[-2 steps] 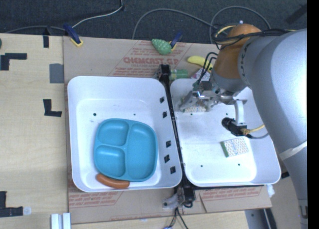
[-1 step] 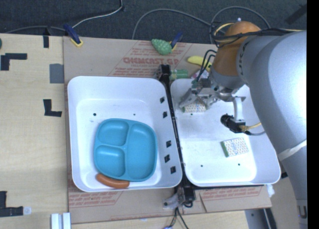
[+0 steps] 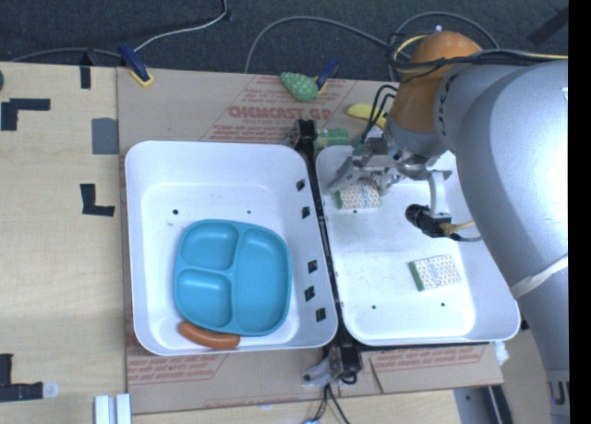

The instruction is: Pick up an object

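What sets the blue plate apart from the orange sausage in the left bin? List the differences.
The blue plate is broad and rounded-square with three compartments; the orange sausage is thin and long. The blue plate covers much of the left bin's floor, while the orange sausage is far smaller, lying along the plate's near edge. They differ in colour too: blue against orange. Both rest in the same bin.

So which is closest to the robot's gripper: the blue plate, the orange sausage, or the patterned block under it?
1. Patterned block, right bin, just beneath the gripper.
2. Blue plate, left bin.
3. Orange sausage, left bin's front edge.
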Controlling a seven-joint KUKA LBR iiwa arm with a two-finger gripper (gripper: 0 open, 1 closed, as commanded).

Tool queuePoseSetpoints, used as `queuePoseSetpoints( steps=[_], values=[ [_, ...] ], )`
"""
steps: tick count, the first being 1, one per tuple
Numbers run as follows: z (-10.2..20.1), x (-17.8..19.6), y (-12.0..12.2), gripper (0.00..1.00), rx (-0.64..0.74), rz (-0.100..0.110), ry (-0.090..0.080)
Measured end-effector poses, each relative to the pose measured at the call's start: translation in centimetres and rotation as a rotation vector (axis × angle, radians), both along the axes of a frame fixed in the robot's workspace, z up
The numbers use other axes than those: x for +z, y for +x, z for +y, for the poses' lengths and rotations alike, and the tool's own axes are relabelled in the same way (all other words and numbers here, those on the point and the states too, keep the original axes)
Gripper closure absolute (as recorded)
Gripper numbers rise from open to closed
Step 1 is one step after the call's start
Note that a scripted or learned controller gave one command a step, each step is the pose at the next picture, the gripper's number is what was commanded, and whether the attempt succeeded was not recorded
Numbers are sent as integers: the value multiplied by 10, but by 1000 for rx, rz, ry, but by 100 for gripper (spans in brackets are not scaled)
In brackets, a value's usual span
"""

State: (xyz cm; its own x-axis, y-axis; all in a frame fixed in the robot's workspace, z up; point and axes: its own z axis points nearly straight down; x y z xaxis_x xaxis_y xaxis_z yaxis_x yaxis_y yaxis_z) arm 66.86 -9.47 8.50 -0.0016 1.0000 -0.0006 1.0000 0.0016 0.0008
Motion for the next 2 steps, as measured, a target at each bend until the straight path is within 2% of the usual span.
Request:
queuePoseSetpoints(
  steps=[2],
  values=[
    [-1, 0, 0, 0, 0, 0, -2]
  ],
)
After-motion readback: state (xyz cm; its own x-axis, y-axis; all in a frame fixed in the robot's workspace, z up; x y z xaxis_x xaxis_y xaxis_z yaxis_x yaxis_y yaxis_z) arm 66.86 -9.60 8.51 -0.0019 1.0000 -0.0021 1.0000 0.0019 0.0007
